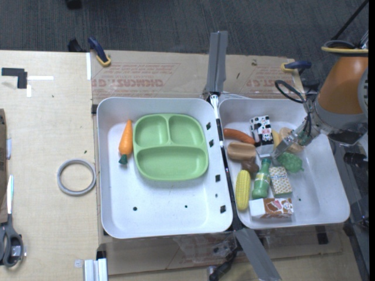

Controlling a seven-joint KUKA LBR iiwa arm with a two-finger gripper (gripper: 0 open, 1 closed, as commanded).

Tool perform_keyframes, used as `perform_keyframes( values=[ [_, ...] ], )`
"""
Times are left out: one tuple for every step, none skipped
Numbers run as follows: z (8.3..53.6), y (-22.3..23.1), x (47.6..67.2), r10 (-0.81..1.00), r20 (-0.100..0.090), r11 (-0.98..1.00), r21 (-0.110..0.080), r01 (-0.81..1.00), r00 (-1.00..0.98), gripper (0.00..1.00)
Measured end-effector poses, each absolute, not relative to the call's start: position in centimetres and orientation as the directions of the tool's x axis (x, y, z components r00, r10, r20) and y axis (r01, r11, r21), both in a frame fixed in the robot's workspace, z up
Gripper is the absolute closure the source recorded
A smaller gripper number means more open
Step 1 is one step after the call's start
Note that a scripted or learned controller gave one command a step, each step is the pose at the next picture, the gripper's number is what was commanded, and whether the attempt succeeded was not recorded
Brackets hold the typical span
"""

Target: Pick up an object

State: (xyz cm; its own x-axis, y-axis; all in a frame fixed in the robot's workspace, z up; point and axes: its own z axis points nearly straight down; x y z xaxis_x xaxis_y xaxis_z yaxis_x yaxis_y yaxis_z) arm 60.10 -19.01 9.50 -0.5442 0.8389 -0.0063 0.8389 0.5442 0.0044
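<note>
So the hand (288, 143) is down in the right bin (328, 180), poking into the toy food pile near the broccoli (293, 163) and cow carton (261, 129). Can't tell how it's set. That clutter is probably why it comes in at a slant. Corn (242, 189), bottle (261, 180) and hotdog (241, 151) sit packed just beside. The left bin (158, 212) has a green tray (171, 147) and carrot (125, 138).
</note>
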Motion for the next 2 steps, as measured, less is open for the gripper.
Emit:
perform_keyframes(
  values=[
    [10.4,-19.0,60.1,0.841,-0.006,0.541,0.005,0.841,-0.541,1.0],
    [20.8,-11.9,64.6,0.86,-0.002,0.51,0.002,0.86,-0.51,1.0]
  ],
)
